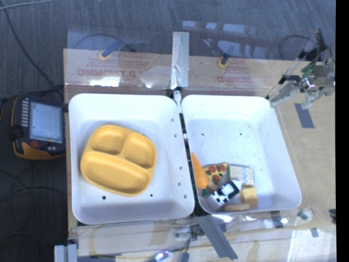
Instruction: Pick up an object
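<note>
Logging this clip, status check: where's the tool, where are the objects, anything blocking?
Tool at the view's upper right, outside the bins. Small objects clustered in right bin's near-left corner. Yellow tray in left bin. Nothing over the cluster.

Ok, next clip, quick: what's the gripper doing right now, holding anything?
Gripper: cannot be told. It sits past the right bin's far right corner, with no object seen between its fingers.
</note>
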Motion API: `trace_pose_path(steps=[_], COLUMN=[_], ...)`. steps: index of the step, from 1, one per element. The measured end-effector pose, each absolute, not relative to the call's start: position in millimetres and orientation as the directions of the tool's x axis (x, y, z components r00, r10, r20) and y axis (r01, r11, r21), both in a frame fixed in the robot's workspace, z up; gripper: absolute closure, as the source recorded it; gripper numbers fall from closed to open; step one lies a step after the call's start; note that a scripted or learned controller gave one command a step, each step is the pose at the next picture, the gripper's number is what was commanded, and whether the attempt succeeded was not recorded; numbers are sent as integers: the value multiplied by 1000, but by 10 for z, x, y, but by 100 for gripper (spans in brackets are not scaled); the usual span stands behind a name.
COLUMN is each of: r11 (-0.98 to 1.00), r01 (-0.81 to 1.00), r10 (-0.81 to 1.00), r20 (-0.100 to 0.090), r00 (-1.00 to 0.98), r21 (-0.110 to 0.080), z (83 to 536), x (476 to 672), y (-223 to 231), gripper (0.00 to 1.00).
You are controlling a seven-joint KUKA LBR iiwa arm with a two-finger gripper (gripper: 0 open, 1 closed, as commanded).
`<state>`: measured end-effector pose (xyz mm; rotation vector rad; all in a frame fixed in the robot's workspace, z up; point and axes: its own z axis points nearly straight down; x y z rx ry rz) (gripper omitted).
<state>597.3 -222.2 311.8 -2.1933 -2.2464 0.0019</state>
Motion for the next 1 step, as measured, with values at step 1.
trace_pose_path(steps=[1], r11=[-203], r01=[979], r10=[979], r20=[-1], r00=[203], r21=[-6], z=[1681], x=[6282], y=[-1784], gripper=[0])
